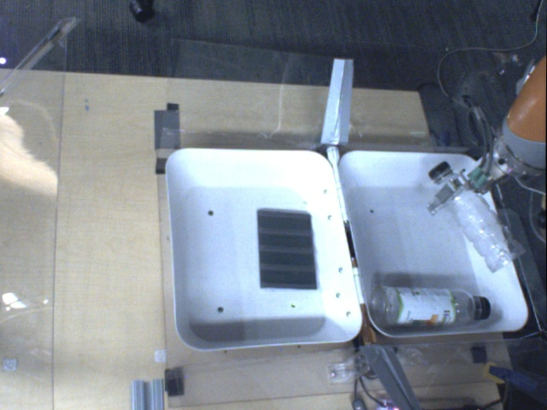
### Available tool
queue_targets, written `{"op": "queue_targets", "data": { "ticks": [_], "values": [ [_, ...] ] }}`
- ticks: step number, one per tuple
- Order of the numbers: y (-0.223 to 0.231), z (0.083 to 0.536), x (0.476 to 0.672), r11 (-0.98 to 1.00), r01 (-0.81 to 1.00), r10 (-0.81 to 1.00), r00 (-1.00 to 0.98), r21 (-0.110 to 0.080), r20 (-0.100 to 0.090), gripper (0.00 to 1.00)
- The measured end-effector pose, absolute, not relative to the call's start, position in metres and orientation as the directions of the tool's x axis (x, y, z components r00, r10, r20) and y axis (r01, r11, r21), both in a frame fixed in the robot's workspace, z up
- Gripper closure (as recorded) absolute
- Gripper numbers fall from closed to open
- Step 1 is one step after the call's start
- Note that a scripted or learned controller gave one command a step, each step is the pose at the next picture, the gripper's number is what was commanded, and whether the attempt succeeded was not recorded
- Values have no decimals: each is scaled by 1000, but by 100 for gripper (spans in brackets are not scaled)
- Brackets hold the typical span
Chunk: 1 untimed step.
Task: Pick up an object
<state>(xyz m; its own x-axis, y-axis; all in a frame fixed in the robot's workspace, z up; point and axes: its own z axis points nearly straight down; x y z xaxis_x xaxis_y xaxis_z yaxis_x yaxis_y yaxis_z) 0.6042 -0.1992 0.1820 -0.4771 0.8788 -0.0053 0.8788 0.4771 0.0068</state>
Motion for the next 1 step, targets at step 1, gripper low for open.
{"op": "queue_targets", "data": {
  "ticks": [1],
  "values": [
    [-181, 96, 593, 572, 820, 820, -572, 7, -6, 0]
  ]
}}
